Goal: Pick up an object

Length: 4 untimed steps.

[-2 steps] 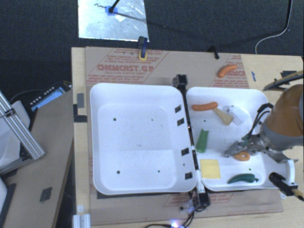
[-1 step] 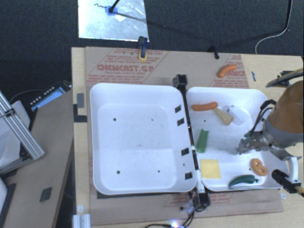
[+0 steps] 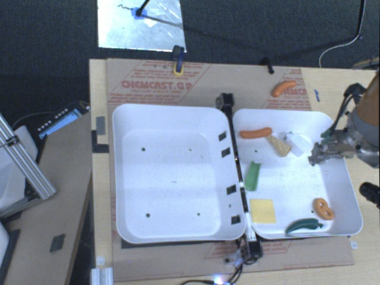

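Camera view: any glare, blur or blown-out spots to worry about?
Camera view: the foil sheet beyond the bench glares unevenly; both white bins, left and right, are bright but keep their edges; the clear item by the hot dog washes out against the bin; the gripper looks soft, fingers unreadable.

Grey arm reaches in, pincer [image 3: 316, 157] low.
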Each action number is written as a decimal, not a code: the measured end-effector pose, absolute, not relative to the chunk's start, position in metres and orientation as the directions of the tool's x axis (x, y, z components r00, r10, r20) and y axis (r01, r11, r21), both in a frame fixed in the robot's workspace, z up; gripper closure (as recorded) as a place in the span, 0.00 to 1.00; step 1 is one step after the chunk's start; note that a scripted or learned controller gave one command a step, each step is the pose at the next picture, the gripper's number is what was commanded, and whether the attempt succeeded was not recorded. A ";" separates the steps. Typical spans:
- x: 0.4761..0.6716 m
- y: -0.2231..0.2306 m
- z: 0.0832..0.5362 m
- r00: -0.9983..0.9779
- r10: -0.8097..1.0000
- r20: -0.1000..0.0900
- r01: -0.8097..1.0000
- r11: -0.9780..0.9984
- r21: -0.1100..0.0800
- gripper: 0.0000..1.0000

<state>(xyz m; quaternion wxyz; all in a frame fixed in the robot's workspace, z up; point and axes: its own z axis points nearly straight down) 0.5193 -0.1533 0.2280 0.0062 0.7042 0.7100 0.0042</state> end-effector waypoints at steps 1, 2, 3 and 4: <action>0.575 -0.054 0.311 -0.012 1.000 0.000 1.000 0.012 0.012 1.00; 0.565 -0.053 0.435 -0.006 1.000 -0.001 1.000 0.006 0.013 1.00; 0.559 -0.061 0.541 -0.006 1.000 -0.002 1.000 0.006 0.013 1.00; 0.510 -0.025 0.535 -0.006 1.000 0.001 1.000 0.006 0.001 1.00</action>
